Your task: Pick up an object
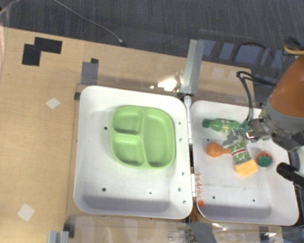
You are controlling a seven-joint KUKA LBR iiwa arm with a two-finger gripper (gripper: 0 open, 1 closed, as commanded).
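One two-finger gripper [239, 136] is seen low over the right bin [272, 211], carried by the grey arm [300, 91] with its orange band, which enters from the right. How far the gripper is opened cannot be told, since its tips are lost among the objects beneath it, and nothing can be seen clamped in it. Just beside the tips, a small carton with green and red print [240, 150] is found, tilted on the bin floor. To its left an orange drumstick-shaped toy [216, 149] is laid, and behind that a green plastic bottle [220, 124] is lying on its side. A yellow block [246, 167] is placed touching the carton's near end, and a small red and green round object [264, 159] is set just to the right of it. In the left bin [95, 188], well apart from the gripper, a light green divided tray [141, 136] with three compartments is held.
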